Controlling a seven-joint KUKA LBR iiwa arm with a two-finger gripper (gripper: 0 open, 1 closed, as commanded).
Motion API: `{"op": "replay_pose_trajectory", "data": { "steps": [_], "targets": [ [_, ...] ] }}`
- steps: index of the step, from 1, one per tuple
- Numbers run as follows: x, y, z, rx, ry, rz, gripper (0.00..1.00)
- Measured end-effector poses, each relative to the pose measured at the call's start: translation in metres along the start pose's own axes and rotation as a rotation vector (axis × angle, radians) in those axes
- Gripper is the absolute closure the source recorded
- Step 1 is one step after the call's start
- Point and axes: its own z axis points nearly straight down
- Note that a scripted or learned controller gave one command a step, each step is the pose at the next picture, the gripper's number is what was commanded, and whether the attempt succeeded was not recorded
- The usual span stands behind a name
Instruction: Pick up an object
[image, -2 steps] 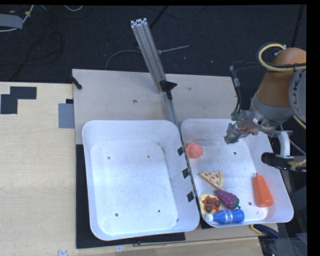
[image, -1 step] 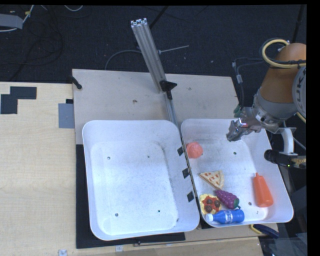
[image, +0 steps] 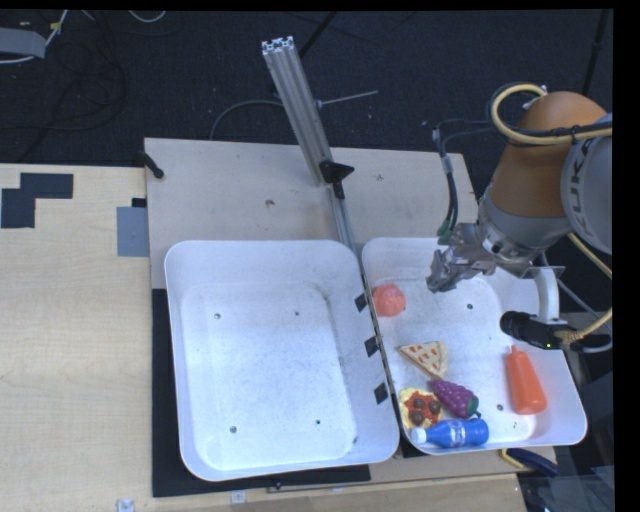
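Note:
My gripper hangs over the back part of the right bin, a short way right of a red ball that lies by the bin's left wall. Nothing shows between its fingers. Further forward in the same bin lie a waffle-patterned wedge, a purple bunch of grapes, a small pizza-like toy and a blue bottle on its side. An orange carrot-like piece rests along the right wall.
The left bin stands beside the right one, joined by black clips. A slanted metal rail rises behind the bins. Pale bench surface lies to the left.

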Motion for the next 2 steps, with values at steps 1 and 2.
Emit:
{"op": "replay_pose_trajectory", "data": {
  "steps": [1, 2],
  "targets": [
    [0.04, -0.012, -0.002, 0.001, 0.001, 0.001, 1.0],
    [0.088, -0.031, 0.005, 0.002, 0.001, 0.0, 1.0]
  ]
}}
